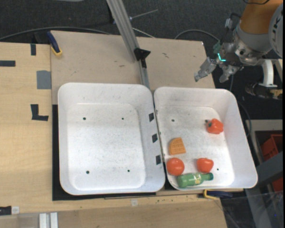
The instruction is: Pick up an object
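The end effector hangs above the far right corner of the right bin, outside its rim, with its two fingers spread apart and nothing between them. That position reads as a waiting or approach pose: high enough to clear the bin walls, and close to the one bin with things in it.

Beneath and to the left of it lies the surface, a pale wooden board carrying both bins. The left bin, well away to the end effector's left, sits against the right bin, which lies just below and in front of the end effector; the shallow walls probably keep loose things from rolling off.

Any of the five things in the right bin could be picked. The green bottle lies on its side by the front wall, farthest from the end effector. An orange waffle-like block lies flat near the bin's middle. A red tomato sits just behind the bottle, a second red fruit beside it, and a small red fruit with a dark stalk lies nearest the end effector, apart from the rest, so it looks the easiest to reach.
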{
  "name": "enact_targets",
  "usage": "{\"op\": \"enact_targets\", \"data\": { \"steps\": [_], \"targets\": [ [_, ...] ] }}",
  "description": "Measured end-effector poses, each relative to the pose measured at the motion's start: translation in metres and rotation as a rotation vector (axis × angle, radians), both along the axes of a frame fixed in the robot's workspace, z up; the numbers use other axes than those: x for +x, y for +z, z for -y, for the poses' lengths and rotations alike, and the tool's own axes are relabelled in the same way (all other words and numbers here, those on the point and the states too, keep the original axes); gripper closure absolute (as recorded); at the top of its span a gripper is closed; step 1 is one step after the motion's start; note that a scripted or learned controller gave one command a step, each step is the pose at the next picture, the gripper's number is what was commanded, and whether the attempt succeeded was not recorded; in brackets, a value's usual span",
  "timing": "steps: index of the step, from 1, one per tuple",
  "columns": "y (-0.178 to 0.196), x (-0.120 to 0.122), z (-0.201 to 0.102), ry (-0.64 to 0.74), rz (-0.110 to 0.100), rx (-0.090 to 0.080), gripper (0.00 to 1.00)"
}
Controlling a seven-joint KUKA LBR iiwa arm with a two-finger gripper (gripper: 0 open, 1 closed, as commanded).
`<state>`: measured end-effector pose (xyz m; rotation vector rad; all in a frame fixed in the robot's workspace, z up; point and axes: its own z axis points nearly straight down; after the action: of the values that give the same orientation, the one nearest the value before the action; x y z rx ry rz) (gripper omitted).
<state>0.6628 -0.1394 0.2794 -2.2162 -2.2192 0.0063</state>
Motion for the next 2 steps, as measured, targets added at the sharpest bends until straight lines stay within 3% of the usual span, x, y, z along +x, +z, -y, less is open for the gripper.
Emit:
{"op": "enact_targets", "data": {
  "steps": [1,2],
  "targets": [
    [0.004,0.001,0.0,0.001,0.005,-0.002,0.0],
    [-0.04,0.002,0.0,0.001,0.001,-0.002,0.0]
  ]
}}
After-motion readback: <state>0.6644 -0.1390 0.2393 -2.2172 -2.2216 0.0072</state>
